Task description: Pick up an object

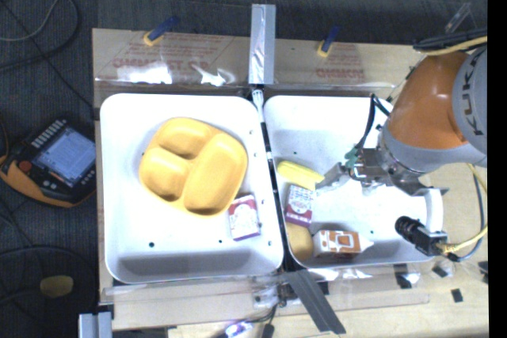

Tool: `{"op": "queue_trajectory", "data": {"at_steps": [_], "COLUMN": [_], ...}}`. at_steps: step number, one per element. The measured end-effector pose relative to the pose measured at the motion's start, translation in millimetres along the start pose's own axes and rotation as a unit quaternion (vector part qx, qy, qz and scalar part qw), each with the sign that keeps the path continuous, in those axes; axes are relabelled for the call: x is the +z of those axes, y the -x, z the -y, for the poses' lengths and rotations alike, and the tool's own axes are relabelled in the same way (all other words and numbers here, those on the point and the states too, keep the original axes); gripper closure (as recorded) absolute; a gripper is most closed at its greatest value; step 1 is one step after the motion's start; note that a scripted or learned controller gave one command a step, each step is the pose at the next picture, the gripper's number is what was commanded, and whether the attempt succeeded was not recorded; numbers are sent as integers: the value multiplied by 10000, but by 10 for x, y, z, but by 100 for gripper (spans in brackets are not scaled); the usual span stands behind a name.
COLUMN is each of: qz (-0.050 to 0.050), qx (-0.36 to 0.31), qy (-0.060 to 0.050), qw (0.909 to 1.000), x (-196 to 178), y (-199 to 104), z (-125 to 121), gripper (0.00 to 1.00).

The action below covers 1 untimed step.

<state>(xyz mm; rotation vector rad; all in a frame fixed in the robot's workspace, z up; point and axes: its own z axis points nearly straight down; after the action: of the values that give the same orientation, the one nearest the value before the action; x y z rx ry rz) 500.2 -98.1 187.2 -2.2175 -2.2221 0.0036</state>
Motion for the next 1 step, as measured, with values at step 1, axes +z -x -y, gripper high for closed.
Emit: {"op": "queue_trajectory", "data": {"at_steps": [1], "qz": [8], "qx": [11], "qy": [28], "qw": [10000], "x": [939], "y": [26], "z": [-525], "gripper": [0]}}
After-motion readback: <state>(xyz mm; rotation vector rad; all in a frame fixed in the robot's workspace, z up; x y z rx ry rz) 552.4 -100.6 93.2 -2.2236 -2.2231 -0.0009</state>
